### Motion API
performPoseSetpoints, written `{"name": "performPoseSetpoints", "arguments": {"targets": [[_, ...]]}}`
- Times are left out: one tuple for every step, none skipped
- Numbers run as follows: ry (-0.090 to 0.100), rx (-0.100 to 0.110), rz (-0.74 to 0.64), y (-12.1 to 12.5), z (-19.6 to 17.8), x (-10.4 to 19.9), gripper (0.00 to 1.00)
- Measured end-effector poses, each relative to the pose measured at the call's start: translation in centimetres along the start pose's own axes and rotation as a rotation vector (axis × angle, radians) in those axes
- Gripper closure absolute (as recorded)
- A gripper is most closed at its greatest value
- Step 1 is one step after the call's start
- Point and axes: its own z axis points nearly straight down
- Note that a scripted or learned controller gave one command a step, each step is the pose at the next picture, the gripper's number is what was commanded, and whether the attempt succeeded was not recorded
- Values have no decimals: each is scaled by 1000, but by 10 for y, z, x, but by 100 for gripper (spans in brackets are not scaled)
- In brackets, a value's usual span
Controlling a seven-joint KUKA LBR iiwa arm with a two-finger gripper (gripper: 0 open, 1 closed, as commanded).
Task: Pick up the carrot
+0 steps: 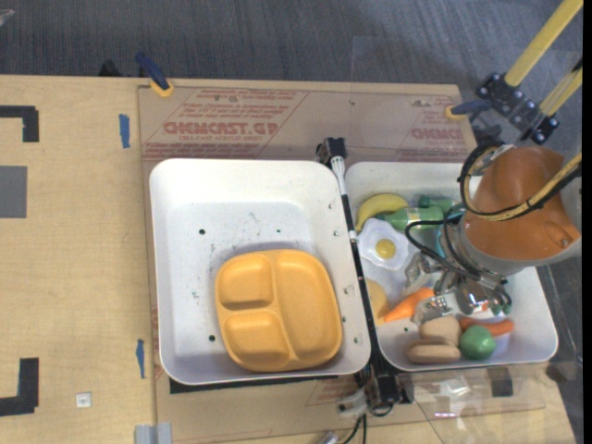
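One gripper (460,296) is in the frame, hanging low over the right bin (546,340) beneath the orange band (513,206) of the arm; its metal parts sit in shadow among the toys, and whether it is open or closed, or has hold of anything, cannot be told from this angle. The carrot (404,308) lies just to the left of it, slanting on the bin floor, its thick end toward the gripper and its tip toward the wall between the bins; it appears to touch or nearly touch the gripper's metalwork, but no grasp is evident. Close around it lie a fried egg (383,247) above, a tan bread piece (435,338) below, a green ball (476,342) and a thin red-orange piece (490,326) to the lower right, with a banana (379,207) and a green item (412,217) further up the bin. The left bin (180,248) holds a yellow divided plate (276,309), well clear of the work. Assessment: the risk is crowding. If the gripper descends off-centre, it could press on the bread piece or the egg instead, or nudge the carrot against the wall rather than straddle it. The carrot's taper is a further concern; a closure near the narrow tip would likely let it slip out on lift. The red-orange piece nearby could also be taken in error, being similar in colour.
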Motion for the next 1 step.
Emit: {"name": "performPoseSetpoints", "arguments": {"targets": [[2,-1,0,0,1,1,0]]}}
